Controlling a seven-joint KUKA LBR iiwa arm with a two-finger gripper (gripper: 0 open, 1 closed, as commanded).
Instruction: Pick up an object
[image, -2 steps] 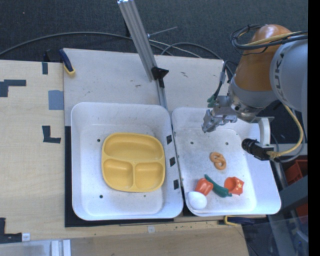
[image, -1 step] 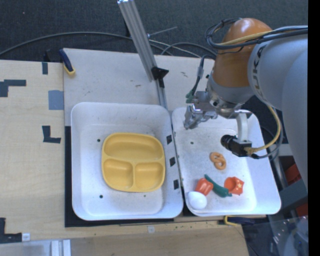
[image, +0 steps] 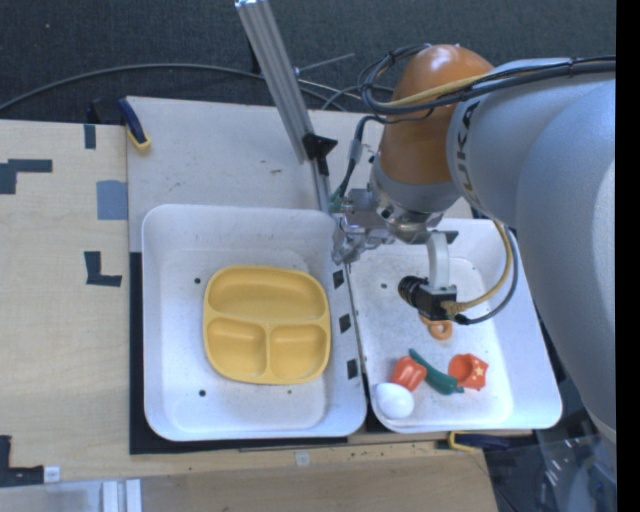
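The right bin (image: 520, 400) holds several small items near its front: a white egg-shaped object (image: 395, 401), an orange-red piece (image: 408, 373), a thin green piece (image: 436, 373) and a red piece with a yellow mark (image: 468, 371). A small orange bit (image: 438, 327) lies just below a black fitting on the arm. A yellow divided plate (image: 267, 323) lies flat in the left bin (image: 165, 300). My gripper (image: 348, 240) hangs low over the back of the divider between the bins, well behind the small items. Nothing is seen in its grasp.
The grey arm with its orange band (image: 430, 110) covers the right bin's back and right side. A slanted metal post (image: 285, 90) rises behind the bins. A yellow cable (image: 500, 290) loops over the right bin. Bare bench lies to the left.
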